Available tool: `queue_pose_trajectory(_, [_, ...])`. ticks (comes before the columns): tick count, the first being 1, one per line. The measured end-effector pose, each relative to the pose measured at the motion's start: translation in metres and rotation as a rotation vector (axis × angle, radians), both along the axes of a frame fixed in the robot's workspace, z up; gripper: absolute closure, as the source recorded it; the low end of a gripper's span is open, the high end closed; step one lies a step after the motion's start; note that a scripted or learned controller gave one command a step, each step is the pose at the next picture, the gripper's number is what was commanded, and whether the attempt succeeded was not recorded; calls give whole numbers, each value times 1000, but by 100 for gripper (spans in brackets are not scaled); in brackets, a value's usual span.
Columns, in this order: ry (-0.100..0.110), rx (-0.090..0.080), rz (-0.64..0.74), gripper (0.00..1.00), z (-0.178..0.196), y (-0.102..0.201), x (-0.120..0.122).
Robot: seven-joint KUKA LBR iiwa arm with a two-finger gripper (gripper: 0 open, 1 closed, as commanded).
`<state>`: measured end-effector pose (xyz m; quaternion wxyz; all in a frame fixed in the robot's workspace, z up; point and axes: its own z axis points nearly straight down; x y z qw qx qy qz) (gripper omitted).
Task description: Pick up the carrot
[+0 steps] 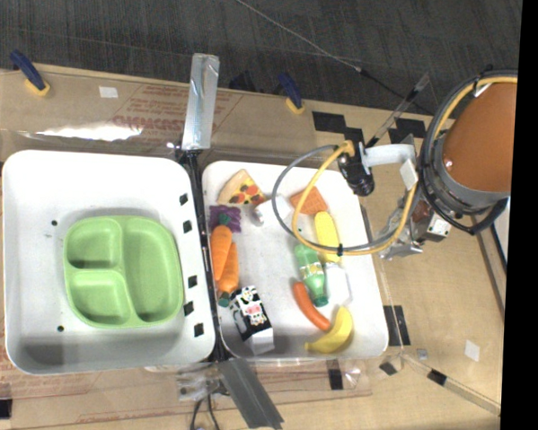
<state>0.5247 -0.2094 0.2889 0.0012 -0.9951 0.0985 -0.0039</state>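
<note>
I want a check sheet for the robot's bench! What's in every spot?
Surface: bench bears left bin and right bin, both white.
Job's things: carrot lies along the right bin's left wall, untouched.
Clutter: pizza slice, purple toy, green bottle, banana, cow-print carton share that bin; green plate in the left.
Tool: tool hangs past the right bin's right edge, apart from the carrot.
Cables: yellow cable loops over the right bin.
Surroundings: dark carpet; blue clamps on the bench's far edge.
</note>
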Motion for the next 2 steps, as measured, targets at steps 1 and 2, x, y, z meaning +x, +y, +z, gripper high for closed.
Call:
queue_pose_trajectory(1, [8, 7, 5, 100, -40, 14, 69])
queue_pose_trajectory(2, [4, 3, 4, 100, -27, 61, 93])
